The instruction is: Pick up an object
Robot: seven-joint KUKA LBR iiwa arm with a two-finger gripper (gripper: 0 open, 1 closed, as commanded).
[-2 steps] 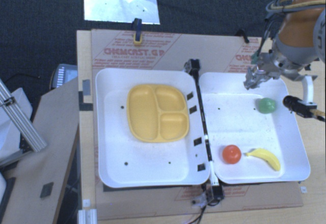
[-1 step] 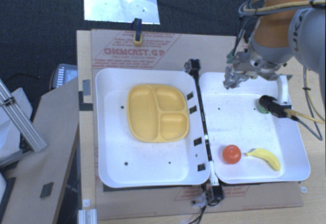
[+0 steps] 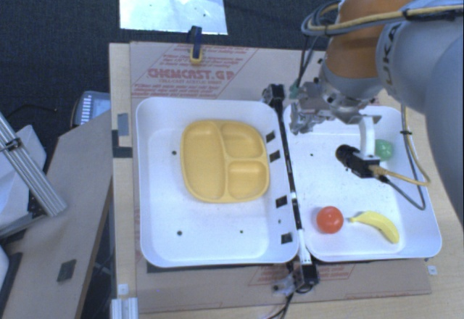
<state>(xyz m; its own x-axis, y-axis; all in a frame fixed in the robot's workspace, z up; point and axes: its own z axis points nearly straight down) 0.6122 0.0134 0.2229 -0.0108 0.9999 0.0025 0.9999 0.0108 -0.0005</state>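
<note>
In the right bin (image 3: pixel 420 238) a red-orange ball (image 3: pixel 329 220) lies near the front left, with a yellow banana (image 3: pixel 379 225) just to its right. A green object (image 3: pixel 383 148) sits at the right side, partly hidden by the arm's hardware. My gripper (image 3: pixel 303 122) hangs over the bin's back left corner, close to the divider between the bins. It is well behind the ball and banana and left of the green object. Nothing is visibly held in it.
The left bin (image 3: pixel 159 238) holds a yellow divided plate (image 3: pixel 223 160) in its middle. Black clips line the divider (image 3: pixel 286 180) between the bins. The grey arm with its orange band (image 3: pixel 366 20) covers the back right of the scene.
</note>
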